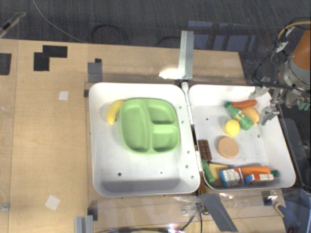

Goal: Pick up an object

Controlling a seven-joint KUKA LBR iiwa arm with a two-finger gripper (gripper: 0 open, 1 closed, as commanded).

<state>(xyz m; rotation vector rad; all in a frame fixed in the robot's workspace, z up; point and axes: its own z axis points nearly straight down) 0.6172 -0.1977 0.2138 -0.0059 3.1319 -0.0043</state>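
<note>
A green divided tray (148,125) and a banana (114,111) touching its left edge lie in the left bin (104,178). The right bin (284,152) holds a lemon (233,127), green bottle (239,115), carrot (244,103), round biscuit (228,147), chocolate bar (205,150) and packaged foods (240,175) along its near wall. The gripper (270,109) hovers at this bin's right rim; its grip cannot be judged.

Beside the right white bin's (286,152) far wall lie an orange carrot (244,103), a green bottle (239,115) and an orange-tan fruit (250,113), touching. A yellow lemon (233,127) and tan round disc (228,147) sit nearer its centre.
</note>
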